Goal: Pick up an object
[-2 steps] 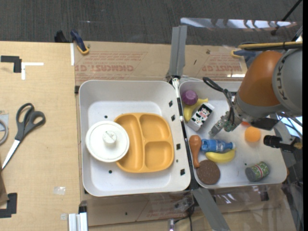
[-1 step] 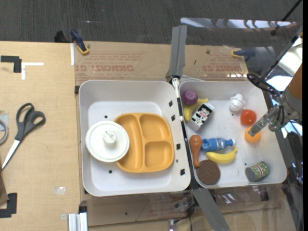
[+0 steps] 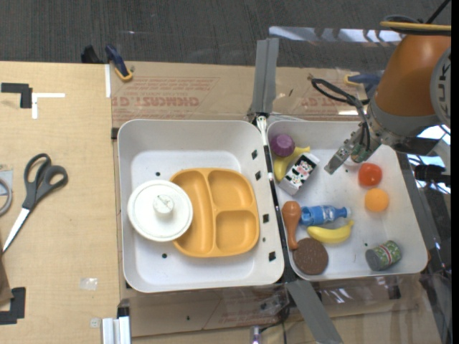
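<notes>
Gripper [image 3: 343, 155] is hovering over the right bin [image 3: 412, 213], just left of the red tomato [image 3: 370, 175], jaws seemingly parted and holding nothing; grasping and lifting are remaining.

Lab bench [image 3: 57, 264], taped cardboard [image 3: 186, 95]

We see bright, even overhead light, with soft short shadows under the yellow tray [image 3: 215, 221]. Glare streaks the clear sheet [image 3: 337, 34] at upper right. The orange arm [image 3: 416, 77] is slightly blurred; bin contents stay sharp.
</notes>
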You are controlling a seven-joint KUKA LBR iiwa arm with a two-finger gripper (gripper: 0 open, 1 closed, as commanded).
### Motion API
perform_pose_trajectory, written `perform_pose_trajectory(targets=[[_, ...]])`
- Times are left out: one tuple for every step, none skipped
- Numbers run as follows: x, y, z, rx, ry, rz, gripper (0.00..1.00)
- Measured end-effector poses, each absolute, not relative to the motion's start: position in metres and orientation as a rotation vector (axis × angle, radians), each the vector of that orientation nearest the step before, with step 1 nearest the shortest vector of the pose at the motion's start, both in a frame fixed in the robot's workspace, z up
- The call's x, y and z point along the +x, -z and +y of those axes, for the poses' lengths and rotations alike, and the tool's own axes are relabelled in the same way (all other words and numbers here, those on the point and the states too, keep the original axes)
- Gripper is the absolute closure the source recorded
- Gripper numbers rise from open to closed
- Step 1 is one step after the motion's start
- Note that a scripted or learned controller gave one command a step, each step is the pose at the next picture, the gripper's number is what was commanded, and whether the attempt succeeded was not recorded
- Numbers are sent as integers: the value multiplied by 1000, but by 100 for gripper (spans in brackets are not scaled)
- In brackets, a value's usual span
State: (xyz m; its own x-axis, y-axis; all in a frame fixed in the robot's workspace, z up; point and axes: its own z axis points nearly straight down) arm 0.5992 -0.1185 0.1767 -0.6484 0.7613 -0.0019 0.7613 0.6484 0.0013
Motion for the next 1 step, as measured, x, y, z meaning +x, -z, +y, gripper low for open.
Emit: perform_pose_trajectory(targets=[[533, -235, -165, 1018, 1, 2970, 100]])
